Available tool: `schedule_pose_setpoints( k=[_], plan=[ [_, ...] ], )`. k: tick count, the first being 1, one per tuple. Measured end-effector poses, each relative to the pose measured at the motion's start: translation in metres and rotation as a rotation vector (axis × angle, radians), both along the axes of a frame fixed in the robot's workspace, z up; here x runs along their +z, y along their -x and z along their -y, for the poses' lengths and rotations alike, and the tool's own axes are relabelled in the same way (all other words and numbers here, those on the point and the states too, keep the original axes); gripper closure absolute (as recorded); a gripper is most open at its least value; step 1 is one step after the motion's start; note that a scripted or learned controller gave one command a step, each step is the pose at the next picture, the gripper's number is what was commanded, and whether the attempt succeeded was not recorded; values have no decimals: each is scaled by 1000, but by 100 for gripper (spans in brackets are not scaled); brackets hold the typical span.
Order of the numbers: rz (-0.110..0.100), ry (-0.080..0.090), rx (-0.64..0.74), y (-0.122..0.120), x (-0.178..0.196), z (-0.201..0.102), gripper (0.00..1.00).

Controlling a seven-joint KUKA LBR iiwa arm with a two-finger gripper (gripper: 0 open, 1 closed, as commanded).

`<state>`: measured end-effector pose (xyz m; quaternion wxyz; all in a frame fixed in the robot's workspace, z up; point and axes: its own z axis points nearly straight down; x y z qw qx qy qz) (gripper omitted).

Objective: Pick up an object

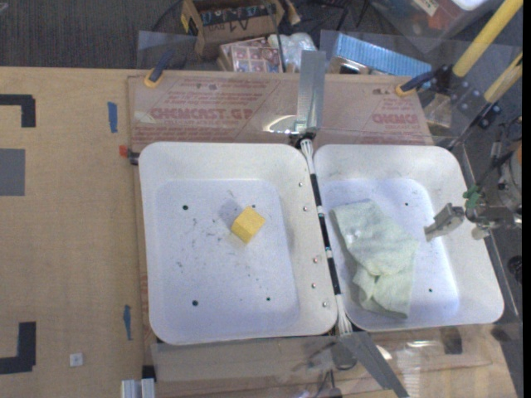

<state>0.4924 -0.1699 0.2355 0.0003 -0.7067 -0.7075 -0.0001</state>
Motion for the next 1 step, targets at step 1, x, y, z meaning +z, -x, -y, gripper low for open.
schedule_pose_setpoints(
  k=[1],
  plan=[
    [6, 6, 528, 12, 107, 53, 0]
  ],
)
